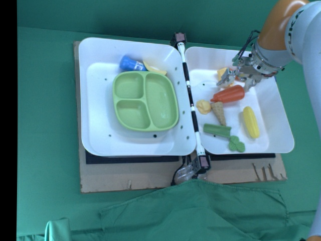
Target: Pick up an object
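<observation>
Just below the gripper [239, 77], in the right bin [281, 134], lies a toy carrot [229, 94], orange and slanting, its upper end close under the gripper's metal parts; whether they touch cannot be made out. Whether the gripper is spread or pressed together cannot be told from this angle, and nothing can be seen pinched in it. Beside the gripper, toward the bin divider, a small yellow-orange piece [221, 73] sits partly hidden. Further below the gripper, past the carrot, are an ice-cream cone [219, 112] and a round yellow piece [203, 106], then a green stalk [217, 130] and a small green leafy piece [236, 144]. A yellow corn cob [251, 122] lies below the gripper and a little toward the arm's side. Well away across the divider, the left bin [95, 129] carries a green divided plate [145, 101], a blue object [131, 63] and a yellow wedge [154, 68].
</observation>
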Motion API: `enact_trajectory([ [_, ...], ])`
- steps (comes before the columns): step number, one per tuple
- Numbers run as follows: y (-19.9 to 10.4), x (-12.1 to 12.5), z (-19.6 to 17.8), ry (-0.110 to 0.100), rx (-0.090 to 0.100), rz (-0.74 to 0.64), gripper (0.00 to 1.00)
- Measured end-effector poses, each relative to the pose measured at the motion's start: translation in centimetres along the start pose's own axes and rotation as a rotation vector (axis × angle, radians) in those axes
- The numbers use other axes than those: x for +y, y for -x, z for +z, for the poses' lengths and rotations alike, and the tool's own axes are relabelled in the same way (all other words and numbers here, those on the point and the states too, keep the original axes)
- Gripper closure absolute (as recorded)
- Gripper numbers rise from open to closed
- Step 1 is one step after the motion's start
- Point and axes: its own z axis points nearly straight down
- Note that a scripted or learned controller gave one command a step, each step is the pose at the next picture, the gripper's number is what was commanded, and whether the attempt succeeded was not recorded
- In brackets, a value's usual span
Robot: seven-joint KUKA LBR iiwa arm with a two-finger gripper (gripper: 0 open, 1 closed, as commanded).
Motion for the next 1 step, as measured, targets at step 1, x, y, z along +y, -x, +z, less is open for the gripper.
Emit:
enact_trajectory([
  [1, 0.83, -4.73, 0.33, 0.028, -0.005, -0.001, 0.00],
])
